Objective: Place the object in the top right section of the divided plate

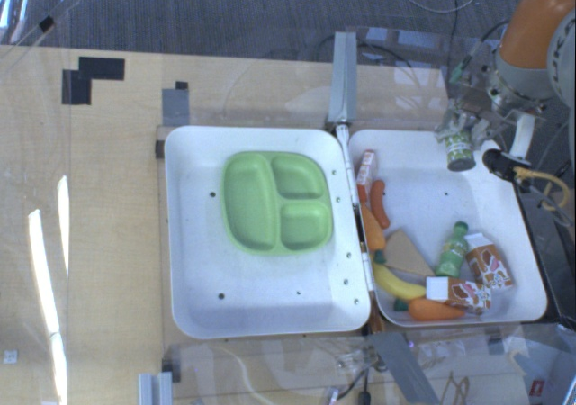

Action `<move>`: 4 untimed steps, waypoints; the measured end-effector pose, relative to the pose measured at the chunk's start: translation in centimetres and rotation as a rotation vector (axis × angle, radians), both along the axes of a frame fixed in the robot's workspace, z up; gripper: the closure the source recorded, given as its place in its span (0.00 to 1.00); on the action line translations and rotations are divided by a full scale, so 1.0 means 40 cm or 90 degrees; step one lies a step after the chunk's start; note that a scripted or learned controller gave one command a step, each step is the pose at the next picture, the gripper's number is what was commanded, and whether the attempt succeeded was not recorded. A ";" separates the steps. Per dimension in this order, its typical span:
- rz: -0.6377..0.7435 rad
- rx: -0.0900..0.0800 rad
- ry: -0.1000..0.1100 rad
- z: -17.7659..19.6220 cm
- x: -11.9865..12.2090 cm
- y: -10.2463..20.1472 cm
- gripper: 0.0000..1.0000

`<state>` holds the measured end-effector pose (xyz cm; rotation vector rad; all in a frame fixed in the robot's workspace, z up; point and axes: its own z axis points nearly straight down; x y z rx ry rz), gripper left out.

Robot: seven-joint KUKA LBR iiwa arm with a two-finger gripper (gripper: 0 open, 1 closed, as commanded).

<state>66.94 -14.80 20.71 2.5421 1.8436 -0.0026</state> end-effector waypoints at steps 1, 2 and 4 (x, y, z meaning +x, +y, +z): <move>-0.004 0.002 0.000 -0.061 -0.056 0.220 1.00; 0.058 0.002 0.000 -0.060 -0.155 0.360 1.00; 0.068 0.002 0.000 -0.060 -0.273 0.532 0.00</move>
